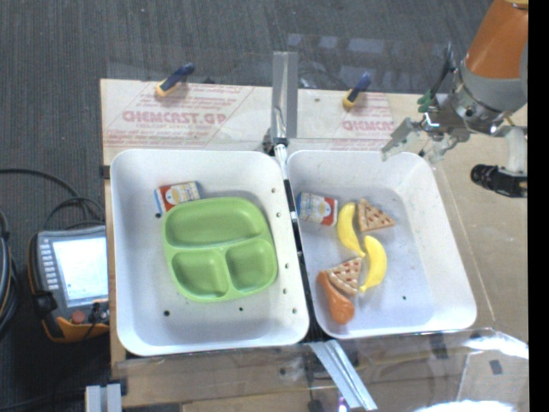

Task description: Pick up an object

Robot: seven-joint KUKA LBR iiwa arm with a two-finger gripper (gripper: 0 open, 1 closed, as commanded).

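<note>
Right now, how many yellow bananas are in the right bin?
2. One yellow plastic banana lies mid-bin beside the small carton; the other sits just below it, against the lower waffle-patterned wedge. None seems hidden.

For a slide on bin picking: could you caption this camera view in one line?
The pincer hovers open above the right bin's far rim; bananas and waffle pieces lie inside, a green tray in the left bin.

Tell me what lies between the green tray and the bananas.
In the camera view, between the green tray and bananas: both bins' adjoining rims; a small carton sits slightly higher.
</note>
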